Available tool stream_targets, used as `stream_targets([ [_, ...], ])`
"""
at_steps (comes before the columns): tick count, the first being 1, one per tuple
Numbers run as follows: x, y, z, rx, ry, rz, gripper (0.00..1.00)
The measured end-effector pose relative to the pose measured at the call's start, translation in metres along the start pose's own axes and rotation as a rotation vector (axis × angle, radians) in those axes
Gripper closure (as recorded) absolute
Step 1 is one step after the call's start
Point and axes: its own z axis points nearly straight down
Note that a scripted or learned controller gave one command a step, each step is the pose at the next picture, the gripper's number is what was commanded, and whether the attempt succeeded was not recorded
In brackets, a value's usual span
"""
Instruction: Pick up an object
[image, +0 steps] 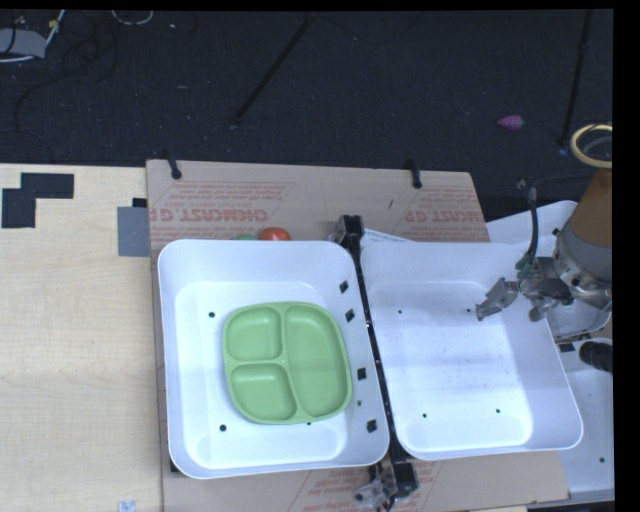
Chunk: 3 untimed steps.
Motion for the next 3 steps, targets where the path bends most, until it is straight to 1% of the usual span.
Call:
stream_targets([
  [1,0.000,0.003,-0.008,-0.013,-0.003,-0.003,0.00],
  [2,0.007,0.010,0.052,-0.009,-0.002,-0.007,0.00],
  [3,0.008,0.010,0.098,-0.011,-0.003,-0.003,0.00],
])
